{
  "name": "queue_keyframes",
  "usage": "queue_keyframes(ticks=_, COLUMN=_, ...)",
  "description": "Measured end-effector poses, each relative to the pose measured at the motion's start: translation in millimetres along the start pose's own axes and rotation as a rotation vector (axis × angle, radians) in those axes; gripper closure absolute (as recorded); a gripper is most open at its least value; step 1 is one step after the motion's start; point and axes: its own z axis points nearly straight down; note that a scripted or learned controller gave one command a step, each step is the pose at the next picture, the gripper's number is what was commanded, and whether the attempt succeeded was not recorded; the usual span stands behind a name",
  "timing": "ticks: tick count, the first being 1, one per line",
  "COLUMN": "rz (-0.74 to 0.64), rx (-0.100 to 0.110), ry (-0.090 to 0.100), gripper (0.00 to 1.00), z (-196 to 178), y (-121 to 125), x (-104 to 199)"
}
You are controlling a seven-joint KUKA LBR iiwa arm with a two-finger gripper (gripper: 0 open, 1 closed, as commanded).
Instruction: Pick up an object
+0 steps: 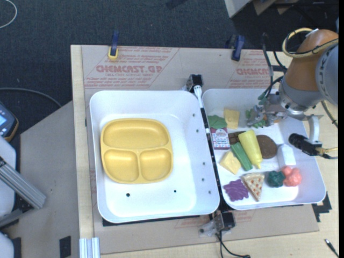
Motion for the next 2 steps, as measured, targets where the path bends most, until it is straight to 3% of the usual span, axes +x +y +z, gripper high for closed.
queue_keyframes(ticks=2, rz=0.002, rx=-0.007, ry=-0.003, gripper=1.00, z=-107, y=-10, x=-10)
